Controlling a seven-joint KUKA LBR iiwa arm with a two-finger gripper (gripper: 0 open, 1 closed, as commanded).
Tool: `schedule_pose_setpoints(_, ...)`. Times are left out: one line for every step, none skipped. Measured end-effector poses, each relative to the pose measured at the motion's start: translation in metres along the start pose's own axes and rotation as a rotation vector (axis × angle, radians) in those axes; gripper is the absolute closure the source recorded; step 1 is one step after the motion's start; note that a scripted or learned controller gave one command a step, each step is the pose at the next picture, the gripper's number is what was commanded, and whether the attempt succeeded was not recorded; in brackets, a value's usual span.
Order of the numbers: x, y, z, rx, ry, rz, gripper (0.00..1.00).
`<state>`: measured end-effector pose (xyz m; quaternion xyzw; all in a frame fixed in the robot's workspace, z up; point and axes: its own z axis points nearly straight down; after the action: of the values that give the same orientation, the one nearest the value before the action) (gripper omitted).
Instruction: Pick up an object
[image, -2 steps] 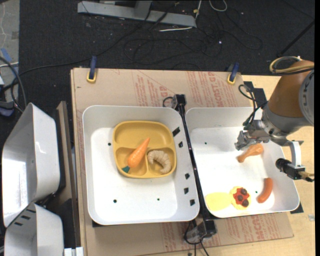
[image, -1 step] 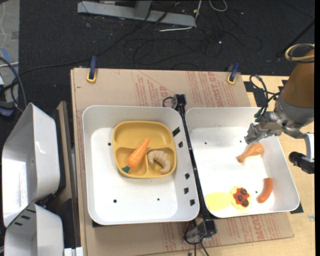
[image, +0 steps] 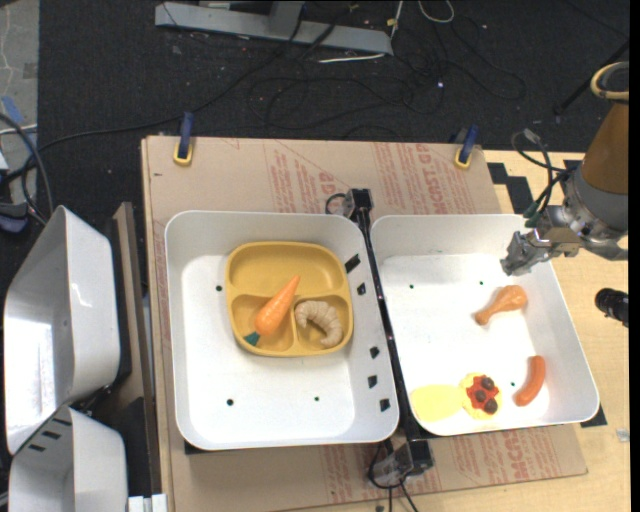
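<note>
The right bin (image: 440, 275) holds a toy chicken drumstick (image: 501, 303), an orange sausage (image: 530, 380) and a flat yellow piece topped with dark red berries (image: 481, 392). In the left bin (image: 200, 330) a yellow divided plate (image: 285, 260) carries a carrot (image: 277, 306) and a pale shrimp (image: 321, 320). My gripper (image: 520, 254) hangs over the right bin's upper right corner, a short way above and right of the drumstick, with nothing visibly in it.
A black divider (image: 375, 300) runs between the two bins. Clamps (image: 183, 152) hold the cardboard base at the back. White containers (image: 55, 300) stand off the bench to the left. Cables lie across the dark floor behind.
</note>
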<state>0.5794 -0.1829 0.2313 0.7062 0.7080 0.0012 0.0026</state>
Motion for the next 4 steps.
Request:
schedule_pose_setpoints(0.0,0.001,-0.047,0.001,0.0,-0.001,1.0)
schedule_pose_setpoints(0.051,-0.005,-0.035,0.007,0.003,-0.005,1.0)
schedule_pose_setpoints(0.104,0.002,-0.039,0.005,0.003,-0.006,1.0)
schedule_pose_setpoints(0.16,0.001,-0.036,0.007,0.003,-0.005,1.0)
